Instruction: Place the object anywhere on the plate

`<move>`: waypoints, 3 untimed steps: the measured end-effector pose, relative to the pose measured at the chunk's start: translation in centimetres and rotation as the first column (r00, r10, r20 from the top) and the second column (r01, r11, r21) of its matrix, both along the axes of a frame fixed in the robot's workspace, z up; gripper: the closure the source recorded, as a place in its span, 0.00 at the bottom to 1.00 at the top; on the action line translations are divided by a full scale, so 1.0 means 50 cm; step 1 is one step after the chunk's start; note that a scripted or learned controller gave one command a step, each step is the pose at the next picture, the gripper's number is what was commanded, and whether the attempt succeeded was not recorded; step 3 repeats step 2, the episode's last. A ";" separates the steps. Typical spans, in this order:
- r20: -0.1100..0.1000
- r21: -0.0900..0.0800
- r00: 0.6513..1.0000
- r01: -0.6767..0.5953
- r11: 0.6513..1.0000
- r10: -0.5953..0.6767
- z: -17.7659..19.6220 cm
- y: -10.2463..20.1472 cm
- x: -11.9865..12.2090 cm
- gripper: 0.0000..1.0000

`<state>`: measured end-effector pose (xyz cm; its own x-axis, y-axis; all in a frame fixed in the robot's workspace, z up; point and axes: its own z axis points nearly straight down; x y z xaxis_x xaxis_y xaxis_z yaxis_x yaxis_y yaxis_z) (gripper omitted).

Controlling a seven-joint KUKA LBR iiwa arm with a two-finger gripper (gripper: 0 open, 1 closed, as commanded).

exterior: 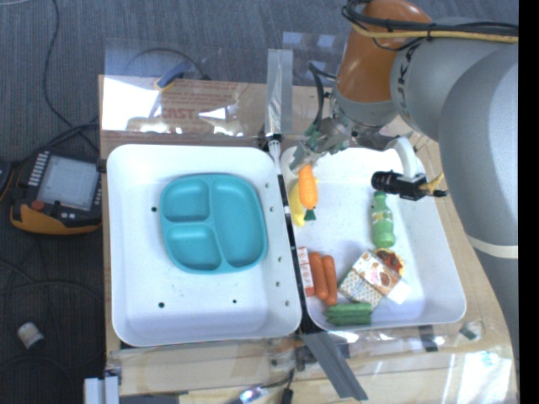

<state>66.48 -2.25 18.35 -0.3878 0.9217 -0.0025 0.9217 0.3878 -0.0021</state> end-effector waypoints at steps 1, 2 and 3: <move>-0.001 0.003 0.998 -0.055 0.998 0.055 0.000 0.161 -0.078 1.00; -0.001 0.004 0.999 -0.055 0.998 0.055 -0.001 0.161 -0.078 0.00; -0.001 0.004 0.999 -0.055 0.998 0.055 -0.001 0.161 -0.078 0.00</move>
